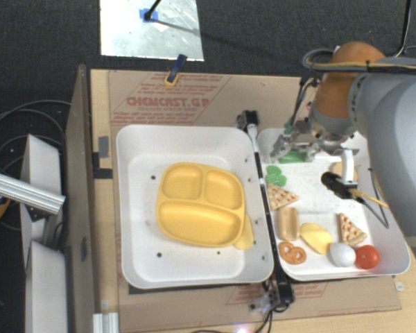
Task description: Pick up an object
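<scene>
Camera view: smooth yellow compartmented tray (198, 205) (glossy plastic) in white bin (135, 186).

My arm (395, 130) is a fat, smooth, light-grey tube that swells wide at the frame's right side. An orange band (347, 82), rounded and glossy, sits above the wrist, with a thin grey ring across its top and a thin dark cable looping beside it. Below the band I see the gripper (299, 146), a cluttered block of bare grey metal with small brackets and thin wires running down its left side.
</scene>
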Motion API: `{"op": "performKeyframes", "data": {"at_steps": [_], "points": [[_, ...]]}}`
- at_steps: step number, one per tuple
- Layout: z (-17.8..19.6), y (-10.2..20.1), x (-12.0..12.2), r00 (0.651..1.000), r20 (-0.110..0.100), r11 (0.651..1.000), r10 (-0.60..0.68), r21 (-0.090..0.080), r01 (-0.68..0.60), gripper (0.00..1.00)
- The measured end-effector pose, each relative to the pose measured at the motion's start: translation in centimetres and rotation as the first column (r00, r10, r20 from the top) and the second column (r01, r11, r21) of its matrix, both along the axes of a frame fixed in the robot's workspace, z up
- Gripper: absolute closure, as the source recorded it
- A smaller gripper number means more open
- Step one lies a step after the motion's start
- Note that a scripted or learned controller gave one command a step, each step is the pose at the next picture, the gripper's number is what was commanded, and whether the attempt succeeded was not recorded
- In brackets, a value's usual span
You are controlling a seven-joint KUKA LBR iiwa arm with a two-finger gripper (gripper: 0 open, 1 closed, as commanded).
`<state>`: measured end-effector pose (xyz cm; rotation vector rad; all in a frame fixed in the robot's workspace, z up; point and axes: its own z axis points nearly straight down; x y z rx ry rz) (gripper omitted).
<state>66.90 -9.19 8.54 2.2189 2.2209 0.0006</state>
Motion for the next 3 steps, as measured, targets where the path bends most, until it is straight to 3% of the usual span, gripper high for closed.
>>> {"op": "performKeyframes", "data": {"at_steps": [1, 2, 3], "points": [[0.0, -2.0, 0.0, 1.000, 0.001, 1.000, -0.001, 0.000, 0.001, 0.00], [1.2, -1.9, 0.1, 1.000, 0.001, 1.000, 0.002, 0.000, -0.002, 1.00], [1.2, -1.9, 0.1, 1.000, 0.000, 1.000, 0.003, -0.001, -0.003, 0.00]]}}
